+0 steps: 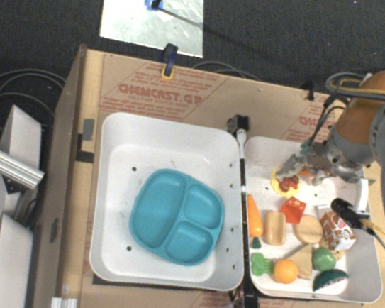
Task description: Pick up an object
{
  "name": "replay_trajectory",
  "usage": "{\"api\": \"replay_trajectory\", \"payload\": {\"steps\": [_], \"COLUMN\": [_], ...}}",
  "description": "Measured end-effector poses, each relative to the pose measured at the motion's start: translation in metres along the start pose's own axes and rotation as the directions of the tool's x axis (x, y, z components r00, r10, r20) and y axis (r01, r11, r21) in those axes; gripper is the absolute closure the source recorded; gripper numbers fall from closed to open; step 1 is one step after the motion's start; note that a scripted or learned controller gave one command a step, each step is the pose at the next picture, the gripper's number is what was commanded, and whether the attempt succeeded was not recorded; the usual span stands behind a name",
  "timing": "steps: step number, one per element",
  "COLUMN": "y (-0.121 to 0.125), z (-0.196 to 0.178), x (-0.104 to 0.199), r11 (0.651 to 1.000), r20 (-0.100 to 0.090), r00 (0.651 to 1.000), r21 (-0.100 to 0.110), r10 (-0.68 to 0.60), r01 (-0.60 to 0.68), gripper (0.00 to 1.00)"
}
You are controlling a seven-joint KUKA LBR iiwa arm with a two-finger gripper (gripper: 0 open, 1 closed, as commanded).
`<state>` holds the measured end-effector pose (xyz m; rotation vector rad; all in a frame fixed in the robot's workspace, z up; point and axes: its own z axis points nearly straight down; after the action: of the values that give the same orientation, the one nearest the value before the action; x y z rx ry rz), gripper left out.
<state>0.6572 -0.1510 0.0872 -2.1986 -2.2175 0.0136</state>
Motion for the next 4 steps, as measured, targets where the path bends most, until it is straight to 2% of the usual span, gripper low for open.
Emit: {"api": "replay_trajectory", "payload": {"steps": [1,2,3,4], "y": [0.005,0.005,-0.051,-0.114], "z": [-0.017,-0.016,-0.015,0.007], "x": [0.001,0.001,0.019,0.03], "r11": [0.999,0.999,1.0,1.0], "r20": [0.007,0.007,0.007,0.005], "r00": [1.0,1.0,1.0,1.0], "r21": [-0.036,-0.035,-0.025,-0.015], "r10": [0.0,-0.001,0.007,0.009], "r01": [0.0,0.001,-0.007,-0.009], "gripper": [1.0,0.0,0.0,0.0]}}
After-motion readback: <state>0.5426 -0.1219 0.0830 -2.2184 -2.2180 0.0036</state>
